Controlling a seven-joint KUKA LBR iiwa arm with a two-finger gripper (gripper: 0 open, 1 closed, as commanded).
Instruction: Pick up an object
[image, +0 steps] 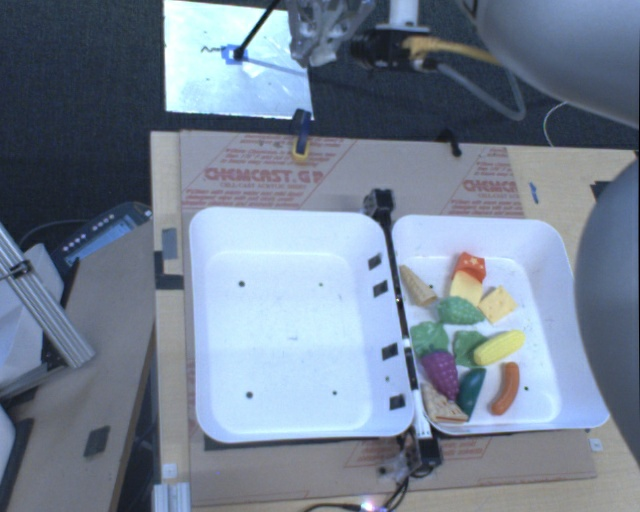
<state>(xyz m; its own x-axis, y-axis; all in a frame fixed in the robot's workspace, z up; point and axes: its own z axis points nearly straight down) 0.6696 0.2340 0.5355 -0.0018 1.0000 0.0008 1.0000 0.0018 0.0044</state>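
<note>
Hovering high beyond the desk's far edge, the pincer (322, 40) carries nothing visible, its fingers' spread impossible to tell, while every toy food piece, corn cob (498, 347) included, sits unpicked in the right bin (540, 238).

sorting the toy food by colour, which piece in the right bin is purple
The purple grapes, near the right bin's front left, just below the green pieces. Nothing else there is purple.

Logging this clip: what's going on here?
The arm's claw is up beyond the bench's far edge, well away from both bins. Nothing is visibly in it. The toy food, including corn, grapes and a sausage, all lies in the right bin. No pick has been made yet.
</note>
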